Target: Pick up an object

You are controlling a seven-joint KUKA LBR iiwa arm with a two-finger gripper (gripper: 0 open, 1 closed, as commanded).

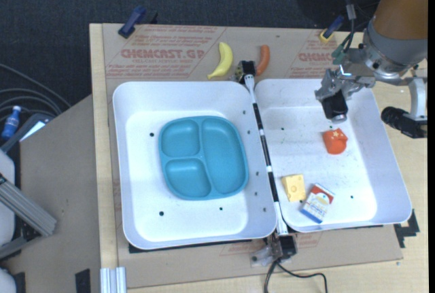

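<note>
the arm [397, 9] is reaching in from the right and hanging its gripper [334, 110] over the back part of the right bin [380, 169]; whether the gripper is wide, narrow or gripping cannot be told from this slant, and nothing is showing in its grasp. just in front of the gripper, an orange-red object [335, 141] is lying on the bin floor, close below the gripper tip but apparently apart from it. nearer the front of the same bin, a yellow cheese wedge [294, 187] is sitting beside a small red, white and blue carton [317, 203], the two just beside each other and well apart from the orange-red piece. the left bin [136, 122] is carrying a blue divided plate [202, 156] lying flat near its middle. behind the bins, on the brown board [163, 54], a banana [221, 60] and an orange carrot-like piece [262, 59] are lying near the clip that is joining the two bins. a blue clamp [132, 22] is sitting at the board's back left corner.
</note>
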